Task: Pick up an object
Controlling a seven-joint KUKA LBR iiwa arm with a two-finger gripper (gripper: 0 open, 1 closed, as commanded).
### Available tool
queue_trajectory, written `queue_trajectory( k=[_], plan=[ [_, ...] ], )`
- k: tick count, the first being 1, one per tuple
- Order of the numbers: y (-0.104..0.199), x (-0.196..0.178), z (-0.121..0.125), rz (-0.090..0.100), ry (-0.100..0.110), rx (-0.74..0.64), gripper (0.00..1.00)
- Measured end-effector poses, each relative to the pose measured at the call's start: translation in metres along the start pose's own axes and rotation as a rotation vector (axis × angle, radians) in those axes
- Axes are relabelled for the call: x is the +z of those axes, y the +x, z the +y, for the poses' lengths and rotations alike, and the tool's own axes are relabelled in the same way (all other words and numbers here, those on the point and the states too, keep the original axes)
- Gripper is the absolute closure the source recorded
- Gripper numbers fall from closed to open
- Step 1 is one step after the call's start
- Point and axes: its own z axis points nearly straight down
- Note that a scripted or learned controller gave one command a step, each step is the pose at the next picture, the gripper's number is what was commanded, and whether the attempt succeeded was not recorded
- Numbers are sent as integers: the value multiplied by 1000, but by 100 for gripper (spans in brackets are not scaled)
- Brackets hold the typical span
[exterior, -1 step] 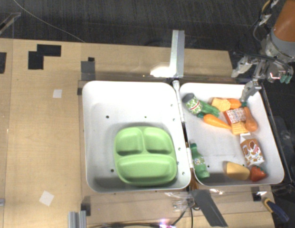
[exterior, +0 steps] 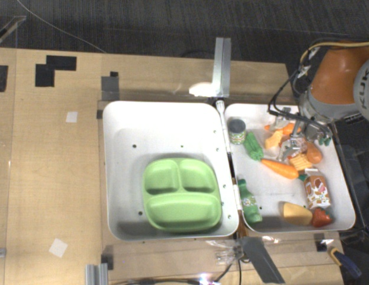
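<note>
My gripper [exterior: 295, 143] hangs low over the back right part of the right bin [exterior: 344, 203], under the grey wrist and orange band. It sits among a cluster of toy food: orange pieces [exterior: 273, 139] to its left, a ridged yellow-orange piece [exterior: 299, 160] just below it and an orange ball [exterior: 315, 154] to its right. A carrot [exterior: 280, 169] lies just in front of it. The wrist hides whatever lies directly beneath it.
The right bin also holds a small can [exterior: 236, 129], a green pickle [exterior: 253, 146], a green bottle [exterior: 249, 202], a brown-labelled bottle [exterior: 316, 192], a cheese wedge [exterior: 295, 212] and a red strawberry [exterior: 321, 218]. A green divided plate [exterior: 182, 193] lies in the left bin [exterior: 122, 129].
</note>
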Motion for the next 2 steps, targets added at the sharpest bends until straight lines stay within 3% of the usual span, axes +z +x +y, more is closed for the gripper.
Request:
queue_trajectory(
  k=[1, 2],
  plan=[
    [56, 14, 31, -2, 0, -73, 0],
    [120, 11, 63, -6, 0, 38, 0]
  ],
)
